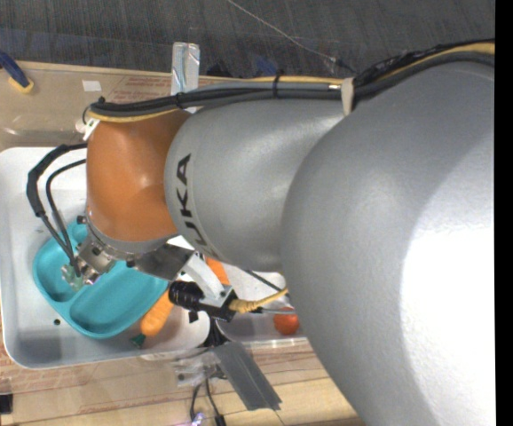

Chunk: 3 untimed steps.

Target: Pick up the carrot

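Observation:
The carrot [157, 318] lies in the left white bin [12, 238] near its front edge. It is orange with a green tip and is partly covered by the arm's wrist. It rests against a teal bowl [106, 304]. The grey arm with its orange band [128, 180] reaches over this bin and hides most of it. The gripper [79, 272] hangs below the wrist over the teal bowl, to the left of the carrot and apart from it.
A second teal dish [51, 269] overlaps the bowl on the left. An orange piece [218, 272] shows under the wrist, and a red-orange round thing [285, 323] sits by the bins' shared wall. Black cables [43, 193] loop over the bin.

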Each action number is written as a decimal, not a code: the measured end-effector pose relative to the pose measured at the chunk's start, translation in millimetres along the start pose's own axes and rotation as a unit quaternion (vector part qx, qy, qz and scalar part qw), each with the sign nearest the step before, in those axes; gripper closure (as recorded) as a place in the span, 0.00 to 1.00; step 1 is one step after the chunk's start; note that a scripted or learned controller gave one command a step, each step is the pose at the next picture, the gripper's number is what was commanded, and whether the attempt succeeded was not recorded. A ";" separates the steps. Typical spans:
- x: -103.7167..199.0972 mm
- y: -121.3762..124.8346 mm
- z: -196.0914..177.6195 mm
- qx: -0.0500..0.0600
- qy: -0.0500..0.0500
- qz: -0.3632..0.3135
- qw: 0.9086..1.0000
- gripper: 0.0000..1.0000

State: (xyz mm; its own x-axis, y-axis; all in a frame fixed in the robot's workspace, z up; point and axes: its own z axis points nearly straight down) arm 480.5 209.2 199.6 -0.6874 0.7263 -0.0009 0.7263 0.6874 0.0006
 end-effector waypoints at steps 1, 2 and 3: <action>-118.1 -21.0 -82.6 -0.001 -0.003 -0.163 0.987 1.00; -209.9 -71.0 -76.6 0.000 -0.002 -0.236 0.972 1.00; -131.9 -109.0 -59.0 0.001 0.001 -0.253 0.967 1.00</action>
State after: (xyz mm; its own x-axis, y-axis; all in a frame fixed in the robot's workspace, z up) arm 492.0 38.5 258.7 -0.9551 0.2964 0.0011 0.2964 0.9551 -0.0010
